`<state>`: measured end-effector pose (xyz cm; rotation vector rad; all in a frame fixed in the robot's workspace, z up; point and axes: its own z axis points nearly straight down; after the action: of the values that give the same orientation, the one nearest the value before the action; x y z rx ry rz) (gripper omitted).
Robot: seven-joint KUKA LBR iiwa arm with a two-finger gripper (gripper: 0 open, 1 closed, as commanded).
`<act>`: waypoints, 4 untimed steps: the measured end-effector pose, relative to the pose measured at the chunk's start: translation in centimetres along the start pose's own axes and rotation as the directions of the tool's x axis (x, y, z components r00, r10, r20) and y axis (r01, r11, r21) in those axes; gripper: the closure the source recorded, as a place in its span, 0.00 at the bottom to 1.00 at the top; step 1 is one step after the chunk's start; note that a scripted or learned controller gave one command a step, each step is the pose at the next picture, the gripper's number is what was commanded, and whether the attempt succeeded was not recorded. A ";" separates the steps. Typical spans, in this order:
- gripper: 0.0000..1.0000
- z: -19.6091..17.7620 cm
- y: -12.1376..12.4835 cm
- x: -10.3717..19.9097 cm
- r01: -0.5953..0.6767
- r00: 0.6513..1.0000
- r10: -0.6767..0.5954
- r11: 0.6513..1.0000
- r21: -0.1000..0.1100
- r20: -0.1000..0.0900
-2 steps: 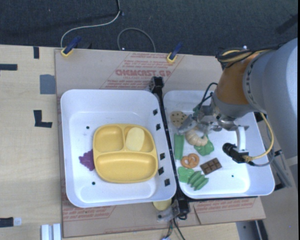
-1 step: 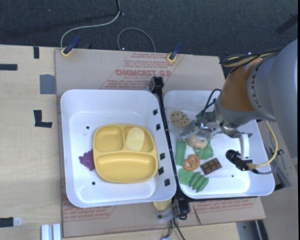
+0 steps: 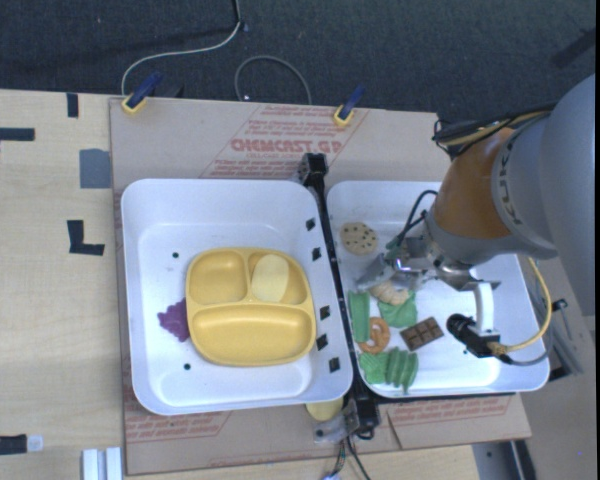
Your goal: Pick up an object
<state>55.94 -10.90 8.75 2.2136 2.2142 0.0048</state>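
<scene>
Beige food piece (image 3: 389, 293) partly hidden under gripper (image 3: 398, 268), finger state unclear, right bin (image 3: 525, 298).

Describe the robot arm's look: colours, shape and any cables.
The arm is thick, rounded and grey, with an orange band above the wrist. The hand is metallic grey. A yellow cable loops beside a white bracket with a black part.

- Gripper (image 3: 398, 268) low in the right bin (image 3: 510, 373), over a beige item (image 3: 389, 292).
- Cookie (image 3: 357, 236), pretzel (image 3: 373, 335), chocolate (image 3: 421, 332) nearby.
- Yellow tray (image 3: 248, 303) in the left bin (image 3: 150, 268).
</scene>
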 end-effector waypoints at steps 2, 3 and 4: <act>0.00 0.2 5.3 0.4 0.003 1.000 -0.003 1.000 0.005 -0.004; 0.00 0.0 -3.3 0.3 -0.001 1.000 0.001 1.000 0.003 -0.003; 0.00 -0.1 -7.4 -0.4 -0.001 1.000 0.001 1.000 -0.001 -0.002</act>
<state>48.57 -11.34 8.74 2.2149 2.2143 0.0077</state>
